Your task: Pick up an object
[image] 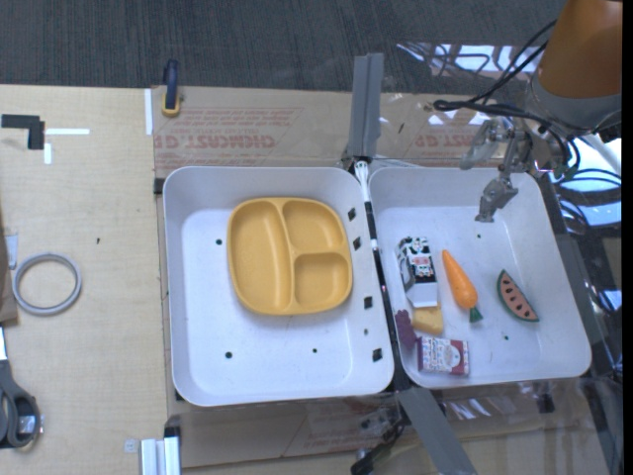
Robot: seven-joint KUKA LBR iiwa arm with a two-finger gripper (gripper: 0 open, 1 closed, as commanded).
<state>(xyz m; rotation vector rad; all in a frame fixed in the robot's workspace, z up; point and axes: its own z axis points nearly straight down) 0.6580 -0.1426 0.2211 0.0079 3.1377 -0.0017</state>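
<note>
The gripper is seen above the right bin's far edge; whether it is spread or pressed together cannot be told. Nothing is seen gripped. The carrot, watermelon slice, cow-patterned carton and red box lie nearer the camera. The yellow tray sits leftward.

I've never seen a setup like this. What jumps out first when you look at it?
The big yellow divided plate sits alone in the left white bin. In the right bin lies a cluster of toy food: an orange carrot, a watermelon slice and a small cow-patterned carton. The robot's gripper hovers over that bin's far edge, below the arm's orange band.
</note>
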